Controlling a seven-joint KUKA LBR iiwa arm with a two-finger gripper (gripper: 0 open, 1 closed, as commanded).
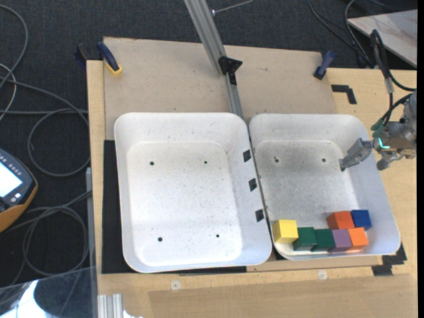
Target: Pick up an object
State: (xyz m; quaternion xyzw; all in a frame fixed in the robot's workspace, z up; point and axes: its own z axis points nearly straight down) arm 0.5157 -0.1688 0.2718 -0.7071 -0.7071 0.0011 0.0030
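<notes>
Several coloured blocks lie clustered along the front edge of the right bin (371, 177): a yellow block (286, 229), a green block (306, 237), a darker green block (324, 238), a purple block (342, 240), an orange block (358, 237), a red block (342, 220) and a blue block (361, 218). My gripper (364, 165) hangs over the right bin's far right side, well behind the blocks. It is open, with nothing between its fingers (353, 155).
The left bin (126, 177) sits beside the right one, their rims touching at the middle. A slanted metal bar (211, 32) rises from the back of the bench. Blue clamps (110, 58) (323, 63) hold the board's far corners.
</notes>
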